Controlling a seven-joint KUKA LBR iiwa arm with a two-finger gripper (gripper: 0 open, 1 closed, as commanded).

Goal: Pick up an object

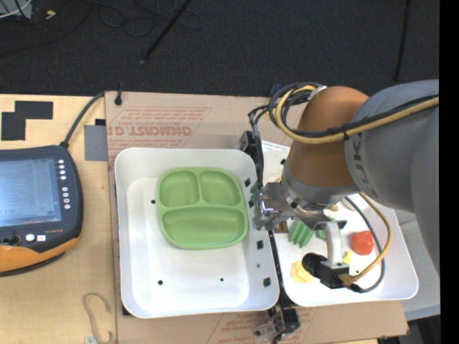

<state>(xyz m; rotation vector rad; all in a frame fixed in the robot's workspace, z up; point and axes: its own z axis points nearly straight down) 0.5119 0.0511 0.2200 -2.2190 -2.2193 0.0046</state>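
Gripper [265,212] sat low at the right bin's [398,274] left edge, just beside green object [301,232]. Red object [362,242] and yellow object [300,271] lay near. Whether it gripped anything couldn't be told. Nothing was visibly lifted, so the pick looked not yet done.

- A robotics lab or test cell.
- A grey-and-orange industrial arm [337,149] holds its gripper [267,213] over two shallow white bins [143,282].
- Well off to the gripper's view-left lies a teach pendant [32,199] with a screen.
- Beyond the gripper, loose cables [136,13] trail across a dark floor.
- Printed cardboard [165,124] lines the bench beneath it.
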